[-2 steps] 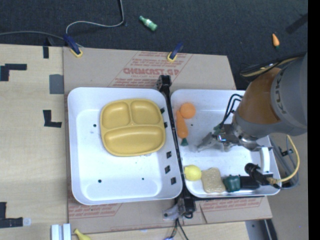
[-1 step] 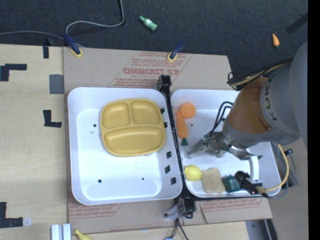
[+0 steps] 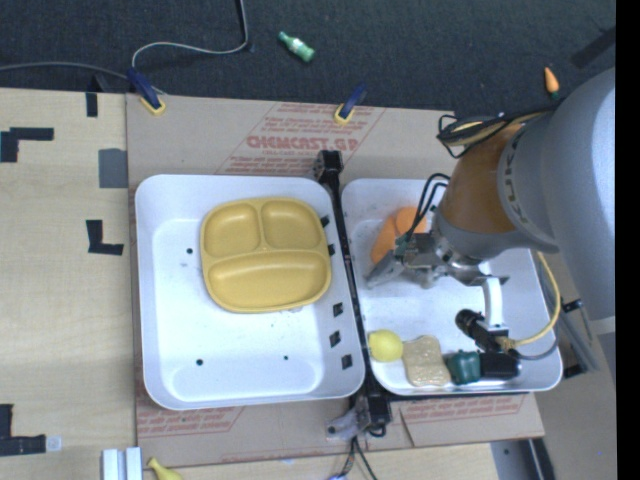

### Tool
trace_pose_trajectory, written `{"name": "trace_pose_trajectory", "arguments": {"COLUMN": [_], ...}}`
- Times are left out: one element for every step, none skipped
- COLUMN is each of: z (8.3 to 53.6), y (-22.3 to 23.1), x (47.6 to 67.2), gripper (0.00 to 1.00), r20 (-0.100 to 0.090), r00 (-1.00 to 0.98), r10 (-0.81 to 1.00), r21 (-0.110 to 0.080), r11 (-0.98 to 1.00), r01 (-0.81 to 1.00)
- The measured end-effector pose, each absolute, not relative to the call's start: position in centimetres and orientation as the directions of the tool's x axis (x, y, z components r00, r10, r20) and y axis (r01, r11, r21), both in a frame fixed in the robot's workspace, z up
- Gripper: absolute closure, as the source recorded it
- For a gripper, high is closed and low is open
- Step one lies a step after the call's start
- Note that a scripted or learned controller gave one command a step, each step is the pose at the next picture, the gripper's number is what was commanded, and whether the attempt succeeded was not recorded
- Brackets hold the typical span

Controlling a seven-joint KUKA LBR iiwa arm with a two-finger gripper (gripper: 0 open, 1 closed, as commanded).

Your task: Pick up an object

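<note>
Seen from above, the table (image 3: 60,268) carries two shallow white bins side by side on a sheet of brown cardboard (image 3: 250,138). The left bin (image 3: 165,348) holds a yellow divided plate (image 3: 267,253), lying flat in the upper half of the bin, with its two smaller sections toward the top of the view and the one long section below them.

The right bin (image 3: 420,318) holds several small things. An orange object (image 3: 388,233) sits near the bin's upper left corner, close to the divider between the bins. Along the lower edge lie a small yellow ball (image 3: 385,345), a pale tan sponge-like block (image 3: 426,360) touching or just beside it, and a dark green object (image 3: 466,367) next to that.

The grey arm (image 3: 570,178) reaches in from the right, its orange band (image 3: 475,193) above the wrist. The gripper (image 3: 400,261) is low over the right bin, just beside the orange object, on its lower right side. Whether the fingers are wide, narrow or closed on anything cannot be told; they are too small and blurred against the bin. A black cable (image 3: 180,48) and a small green item (image 3: 297,46) lie on the dark floor beyond the table.
</note>
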State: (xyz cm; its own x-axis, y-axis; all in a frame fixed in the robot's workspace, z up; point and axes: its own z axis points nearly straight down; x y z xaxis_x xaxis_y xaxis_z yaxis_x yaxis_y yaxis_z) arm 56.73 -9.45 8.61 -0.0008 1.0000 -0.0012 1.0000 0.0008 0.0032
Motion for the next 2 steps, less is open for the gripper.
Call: {"name": "trace_pose_trajectory", "arguments": {"z": [9.57,9.57], "y": [-9.54,-9.53], "x": [56.72,56.71], "gripper": [1.0,0.0], "r20": [-0.002,-0.002], "r00": [0.0,0.0], "r10": [1.0,1.0], "r21": [0.002,0.002], "r11": [0.0,0.0], "r01": [1.0,1.0]}}
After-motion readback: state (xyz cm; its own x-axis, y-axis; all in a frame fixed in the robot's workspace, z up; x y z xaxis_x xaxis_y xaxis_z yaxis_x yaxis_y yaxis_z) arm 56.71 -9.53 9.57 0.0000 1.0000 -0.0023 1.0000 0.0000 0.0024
